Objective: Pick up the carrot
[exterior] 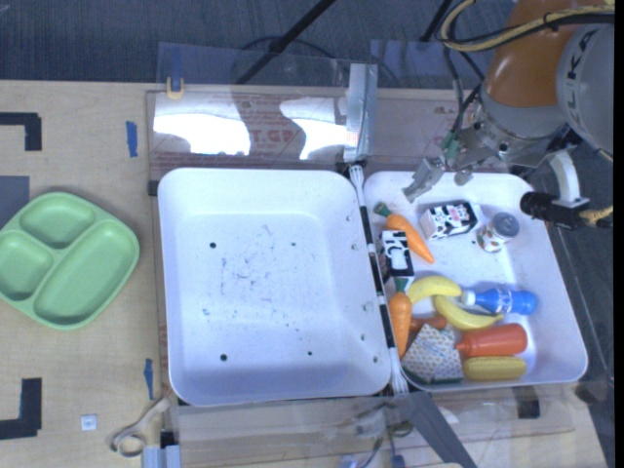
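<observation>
The two-finger metal hand [426,181], spread wide and holding nothing, should drop just left onto the tapered orange carrot [408,235], avoiding the black-and-white carton [450,218].

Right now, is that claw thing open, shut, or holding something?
Gripper: open, holding nothing, poised above the right bin near the upper carrot.

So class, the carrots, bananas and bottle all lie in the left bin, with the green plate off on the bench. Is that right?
Not quite: the carrots, bananas and bottle lie in the right bin, as the camera view shows. The green plate does sit off on the bench.
</observation>
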{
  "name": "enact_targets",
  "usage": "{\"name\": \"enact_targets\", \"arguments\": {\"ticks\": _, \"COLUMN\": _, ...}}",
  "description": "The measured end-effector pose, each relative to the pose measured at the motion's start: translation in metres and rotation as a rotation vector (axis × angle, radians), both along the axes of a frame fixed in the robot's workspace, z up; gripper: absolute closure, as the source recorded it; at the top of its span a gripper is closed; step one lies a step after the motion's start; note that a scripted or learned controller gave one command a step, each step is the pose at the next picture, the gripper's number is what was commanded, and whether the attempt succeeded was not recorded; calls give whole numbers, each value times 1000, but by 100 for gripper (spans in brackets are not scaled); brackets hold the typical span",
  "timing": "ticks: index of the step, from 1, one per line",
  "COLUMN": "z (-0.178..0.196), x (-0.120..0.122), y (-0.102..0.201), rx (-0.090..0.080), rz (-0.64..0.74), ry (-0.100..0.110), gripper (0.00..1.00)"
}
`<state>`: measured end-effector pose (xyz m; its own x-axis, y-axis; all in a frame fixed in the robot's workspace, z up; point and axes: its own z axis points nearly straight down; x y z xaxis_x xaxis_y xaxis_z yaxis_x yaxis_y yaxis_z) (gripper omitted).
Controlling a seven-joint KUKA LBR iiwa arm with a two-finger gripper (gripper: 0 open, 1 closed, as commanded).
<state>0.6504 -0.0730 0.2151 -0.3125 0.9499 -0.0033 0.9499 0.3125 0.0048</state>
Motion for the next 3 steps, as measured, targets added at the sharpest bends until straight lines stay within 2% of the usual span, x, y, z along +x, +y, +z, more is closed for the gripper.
{"name": "enact_targets", "arguments": {"ticks": 1, "z": -30, "x": -17, "y": 32, "rx": 2, "rz": 116, "ry": 6, "gripper": 0}}
{"name": "enact_targets", "arguments": {"ticks": 2, "z": -98, "x": -1, "y": -18, "rx": 0, "rz": -78, "ry": -25, "gripper": 0}}
{"name": "enact_targets", "arguments": {"ticks": 3, "z": -107, "x": 23, "y": -30, "rx": 0, "rz": 35, "ry": -9, "gripper": 0}}
